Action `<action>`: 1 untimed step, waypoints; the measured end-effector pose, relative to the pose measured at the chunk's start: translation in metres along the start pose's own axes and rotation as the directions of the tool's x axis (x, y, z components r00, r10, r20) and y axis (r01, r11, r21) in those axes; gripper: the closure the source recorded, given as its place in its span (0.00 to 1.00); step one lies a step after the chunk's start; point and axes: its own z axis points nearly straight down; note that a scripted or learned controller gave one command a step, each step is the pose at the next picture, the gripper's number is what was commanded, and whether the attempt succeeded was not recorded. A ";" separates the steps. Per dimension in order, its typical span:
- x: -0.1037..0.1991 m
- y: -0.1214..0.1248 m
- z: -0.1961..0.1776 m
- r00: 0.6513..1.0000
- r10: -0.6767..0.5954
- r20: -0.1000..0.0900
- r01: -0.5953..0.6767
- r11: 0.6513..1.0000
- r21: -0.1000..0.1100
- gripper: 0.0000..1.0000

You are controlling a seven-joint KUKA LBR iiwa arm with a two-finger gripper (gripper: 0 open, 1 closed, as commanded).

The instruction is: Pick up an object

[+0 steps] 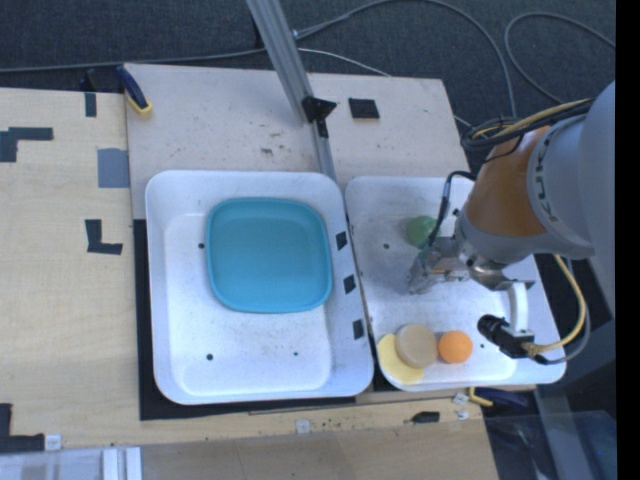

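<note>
White plastic is what I look down on: two shallow bins side by side on my bench. I can read no brand, label or lettering on anything; the dark tape squares on the board are blank.

My gripper [420, 276] is low inside the right bin [375, 208], reaching in from the right below the arm's orange band [505, 193]. I cannot tell from here whether it is spread or closed, and I see nothing caught in it.

A green object [419, 230] lies just behind the gripper, towards the bin's far side, partly hidden by the wrist. Along the near wall of the same bin, well in front of the gripper, sit a beige round object [416, 345] resting on a yellow piece [392, 364], and an orange ball [455, 347] just beside them to the right.

The left bin [170, 298] holds a teal square plate [268, 254], lying flat towards its far side.
</note>
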 end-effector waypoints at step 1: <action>-0.006 -0.003 -0.060 1.000 0.001 0.001 -0.001 1.000 -0.006 1.00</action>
